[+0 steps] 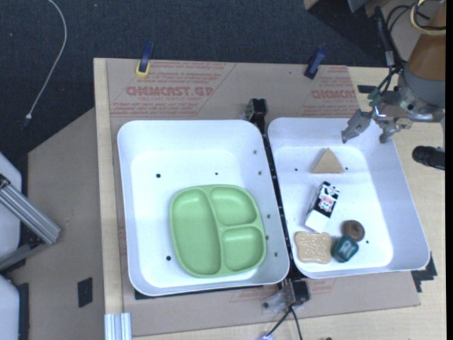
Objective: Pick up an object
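Over right bin's far edge | gripper (368,129) spread open, holding nothing | tan wedge (328,161) just below-left

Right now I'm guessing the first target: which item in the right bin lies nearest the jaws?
The tan triangular wedge, at the far end of the right bin, just below the gripper. The carton, cookie, brown disc and teal piece cluster at the near end.

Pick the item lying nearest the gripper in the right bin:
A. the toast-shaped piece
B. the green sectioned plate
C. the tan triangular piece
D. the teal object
C. The tan triangular piece sits at the bin's far end, just below the open gripper.
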Robot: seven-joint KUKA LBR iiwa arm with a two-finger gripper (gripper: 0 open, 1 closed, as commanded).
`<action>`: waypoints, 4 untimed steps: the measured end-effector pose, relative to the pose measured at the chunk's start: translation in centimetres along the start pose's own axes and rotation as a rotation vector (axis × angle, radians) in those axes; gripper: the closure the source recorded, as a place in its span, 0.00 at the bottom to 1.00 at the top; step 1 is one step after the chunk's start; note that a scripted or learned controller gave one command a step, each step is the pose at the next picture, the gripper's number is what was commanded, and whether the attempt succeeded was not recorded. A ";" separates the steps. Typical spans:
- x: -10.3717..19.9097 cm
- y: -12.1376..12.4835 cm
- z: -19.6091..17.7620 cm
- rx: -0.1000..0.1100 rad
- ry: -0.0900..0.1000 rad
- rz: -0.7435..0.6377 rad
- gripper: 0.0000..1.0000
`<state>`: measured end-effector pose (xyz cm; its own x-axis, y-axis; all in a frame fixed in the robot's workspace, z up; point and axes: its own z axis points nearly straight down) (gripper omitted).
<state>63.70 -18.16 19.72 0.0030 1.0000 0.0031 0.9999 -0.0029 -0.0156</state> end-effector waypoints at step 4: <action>0.5 0.8 8.6 -0.032 -0.006 -0.006 1.00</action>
<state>64.35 -17.59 11.10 -0.0030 1.0000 -0.0033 0.9999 0.0031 0.0163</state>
